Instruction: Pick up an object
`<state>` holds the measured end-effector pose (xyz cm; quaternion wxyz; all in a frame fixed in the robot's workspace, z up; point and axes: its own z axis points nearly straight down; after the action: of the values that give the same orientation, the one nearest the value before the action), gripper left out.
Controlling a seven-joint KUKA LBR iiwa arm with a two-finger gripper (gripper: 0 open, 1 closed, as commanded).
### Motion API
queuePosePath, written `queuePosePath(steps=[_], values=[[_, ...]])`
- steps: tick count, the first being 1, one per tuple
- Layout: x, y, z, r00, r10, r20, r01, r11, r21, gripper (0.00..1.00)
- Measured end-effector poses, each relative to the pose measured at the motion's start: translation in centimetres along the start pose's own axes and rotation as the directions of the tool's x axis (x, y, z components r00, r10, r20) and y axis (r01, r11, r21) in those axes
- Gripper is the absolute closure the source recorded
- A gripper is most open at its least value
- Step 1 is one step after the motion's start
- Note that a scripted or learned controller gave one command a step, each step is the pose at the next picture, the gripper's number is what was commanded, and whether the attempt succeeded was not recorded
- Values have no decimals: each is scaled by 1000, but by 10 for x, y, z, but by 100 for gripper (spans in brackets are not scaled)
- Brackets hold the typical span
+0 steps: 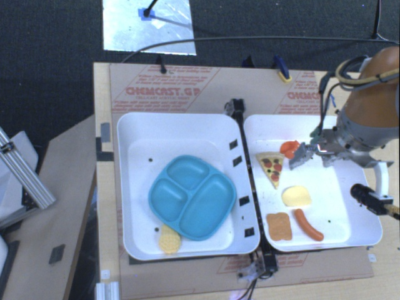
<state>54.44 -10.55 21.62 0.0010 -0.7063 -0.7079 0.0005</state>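
Nearest in the right bin [365, 233]: toast [279, 225] and sausage [309, 225]. Beyond, cheese round [295, 196], pizza slice [271, 167], red tomato [289, 147] (partly hidden). Gripper [301, 156] over the far part, jaws parted, nothing held.

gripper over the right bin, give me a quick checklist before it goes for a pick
1. Gripper is over the right bin, beside the red toy: ok.
2. Something held between its fingers: cannot tell, the view is too small and blurred there.
3. Targets apart enough to single out: pizza slice, yellow piece, toast and sausage lie separate, though toast and sausage sit close: ok.
4. Red toy fully visible: not ok, the gripper hides part of it.
5. Blue divided plate and waffle lie in the left bin, out of the way: ok.
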Motion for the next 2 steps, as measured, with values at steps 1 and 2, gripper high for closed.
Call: queuePosePath(steps=[1, 2], values=[[1, -4, 42, 1000, 1, 0, -1, 1000, -1, 0], [7, -4, 104, 1000, 1, 0, -1, 1000, 0, 0]])
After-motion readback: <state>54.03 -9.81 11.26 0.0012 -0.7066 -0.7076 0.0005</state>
